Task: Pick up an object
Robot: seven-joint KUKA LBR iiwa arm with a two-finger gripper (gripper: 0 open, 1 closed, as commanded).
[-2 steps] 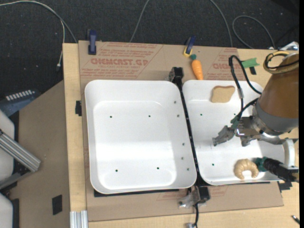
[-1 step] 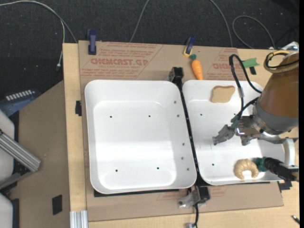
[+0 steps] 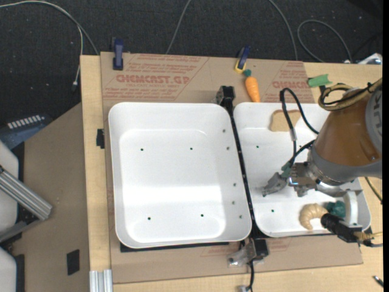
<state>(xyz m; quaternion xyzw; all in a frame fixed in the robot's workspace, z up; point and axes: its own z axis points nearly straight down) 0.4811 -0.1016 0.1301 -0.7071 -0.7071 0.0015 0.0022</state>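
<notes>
Camera view gives you both white bins from above: the left bin (image 3: 176, 175) sits beside the right bin (image 3: 267, 163), their rims meeting along a dark strip that runs down between them. Your arm (image 3: 349, 139) comes in from the right, its orange band filling the space over the right bin's far side, and the gripper (image 3: 275, 185) hangs low over the middle of that bin's floor. You can see its two metal fingers (image 3: 270, 187) pointing toward the left bin with a slight gap at the tips and nothing between them — the hand is parted and carries no object. Near the right bin's front corner lies a pale croissant-shaped piece (image 3: 312, 216), just beside a small teal object (image 3: 336, 209) that the wrist partly covers; both lie apart from the fingertips, toward the arm's side. A tan flat piece (image 3: 281, 120) shows at the back of the right bin, partly behind a black cable (image 3: 298, 111). Outside the bins, on the cardboard at the back, you have an orange carrot toy (image 3: 252, 89) and a green piece (image 3: 318, 80) further right.
</notes>
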